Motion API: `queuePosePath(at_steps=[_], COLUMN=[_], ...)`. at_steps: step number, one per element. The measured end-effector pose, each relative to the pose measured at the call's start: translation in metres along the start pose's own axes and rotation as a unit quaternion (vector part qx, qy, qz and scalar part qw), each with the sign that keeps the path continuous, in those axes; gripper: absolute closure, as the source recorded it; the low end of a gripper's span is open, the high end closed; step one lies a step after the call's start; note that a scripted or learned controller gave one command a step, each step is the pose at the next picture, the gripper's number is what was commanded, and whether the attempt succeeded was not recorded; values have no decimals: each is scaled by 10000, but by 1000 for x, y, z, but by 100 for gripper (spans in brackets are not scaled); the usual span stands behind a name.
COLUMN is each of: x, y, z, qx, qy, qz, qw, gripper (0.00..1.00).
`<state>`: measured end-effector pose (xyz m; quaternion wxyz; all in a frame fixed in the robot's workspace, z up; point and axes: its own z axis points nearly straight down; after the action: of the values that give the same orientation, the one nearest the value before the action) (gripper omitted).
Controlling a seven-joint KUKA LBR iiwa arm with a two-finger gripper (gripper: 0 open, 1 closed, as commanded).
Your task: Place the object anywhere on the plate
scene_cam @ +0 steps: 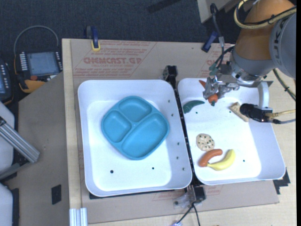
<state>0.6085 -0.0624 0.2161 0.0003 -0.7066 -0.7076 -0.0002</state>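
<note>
Claw (212,94) gripping orange carrot (213,97) over right bin (263,173), blue plate (135,126) in left bin (94,168)

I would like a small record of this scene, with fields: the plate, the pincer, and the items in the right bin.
plate: blue, three compartments, in the left bin
pincer: over the back of the right bin, a small orange item at its tip
right bin items: dark green piece, round cookie, sausage, banana

Right bin (263,168): cookie (205,141), sausage (209,157), banana (224,161), teal piece (191,106).
Counter (70,126): blue-yellow clamp (95,39).
</note>
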Motion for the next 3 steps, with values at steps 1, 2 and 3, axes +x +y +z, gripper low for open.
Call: queuePosePath(at_steps=[1, 2, 3], x=[52, 98, 150], y=[14, 20, 37], z=[-12, -4, -14], qx=[-18, -10, -20], qy=[4, -3, 2], qz=[-27, -16, -19], qw=[10000, 10000, 10000], gripper=[100, 100, 100])
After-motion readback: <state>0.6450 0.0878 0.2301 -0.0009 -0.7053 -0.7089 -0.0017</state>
